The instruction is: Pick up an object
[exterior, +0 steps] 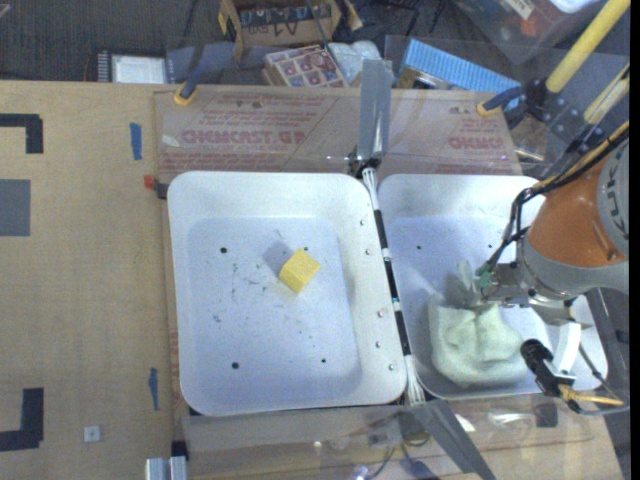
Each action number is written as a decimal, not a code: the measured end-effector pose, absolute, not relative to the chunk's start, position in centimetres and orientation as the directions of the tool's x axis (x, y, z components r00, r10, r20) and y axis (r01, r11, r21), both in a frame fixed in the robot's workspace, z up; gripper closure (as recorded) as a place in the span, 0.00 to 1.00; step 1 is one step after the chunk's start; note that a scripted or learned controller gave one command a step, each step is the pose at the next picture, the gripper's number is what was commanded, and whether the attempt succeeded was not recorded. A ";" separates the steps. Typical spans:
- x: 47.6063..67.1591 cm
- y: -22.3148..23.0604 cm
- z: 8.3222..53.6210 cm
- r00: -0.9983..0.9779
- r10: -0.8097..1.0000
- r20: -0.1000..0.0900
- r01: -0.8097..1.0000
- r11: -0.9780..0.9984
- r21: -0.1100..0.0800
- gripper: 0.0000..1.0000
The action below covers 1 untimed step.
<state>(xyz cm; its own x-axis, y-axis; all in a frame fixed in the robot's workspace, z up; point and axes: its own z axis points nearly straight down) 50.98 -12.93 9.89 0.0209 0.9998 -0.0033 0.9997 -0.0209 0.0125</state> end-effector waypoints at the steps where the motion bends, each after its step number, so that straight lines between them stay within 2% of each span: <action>1: 50.0 -14.9 20.8 0.212 0.977 -0.001 0.977 -0.212 0.000 1.00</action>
